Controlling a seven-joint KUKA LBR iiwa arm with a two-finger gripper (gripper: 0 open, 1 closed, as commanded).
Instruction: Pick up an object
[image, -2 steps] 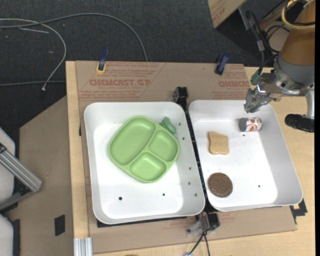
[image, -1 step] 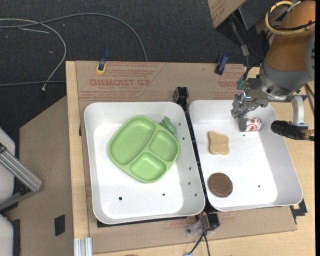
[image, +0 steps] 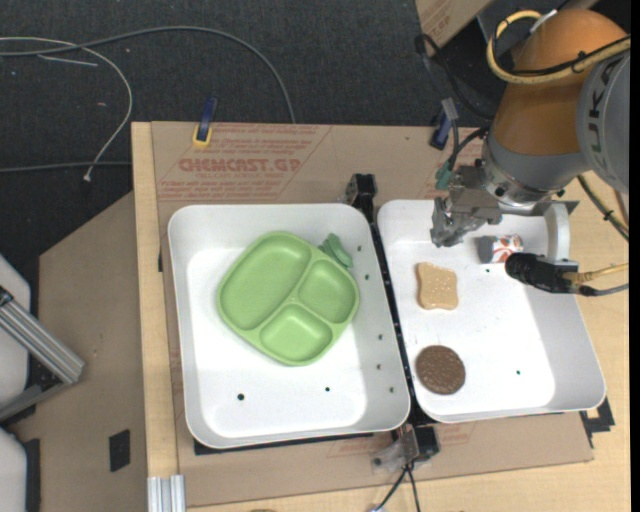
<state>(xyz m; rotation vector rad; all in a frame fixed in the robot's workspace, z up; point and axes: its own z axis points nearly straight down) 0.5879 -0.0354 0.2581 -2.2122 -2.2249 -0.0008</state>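
Bright, even overhead light here, the two shallow white plastic bins (image: 205, 330) nearly blown out, shadows soft and short, focus slightly soft throughout, dark floor dim.

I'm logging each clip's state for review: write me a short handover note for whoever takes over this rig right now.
Gripper: over the far end of the right bin, nothing visibly between its fingers; open or shut is unclear.
Right bin: toast-shaped piece just below the gripper, brown round cookie nearer the front, small red and white item beside the wrist.
Left bin: green divided plate with a small green item at its far edge.
Done: no pick visible.
Left: grasp and lift an object; the toast-shaped piece looks closest.
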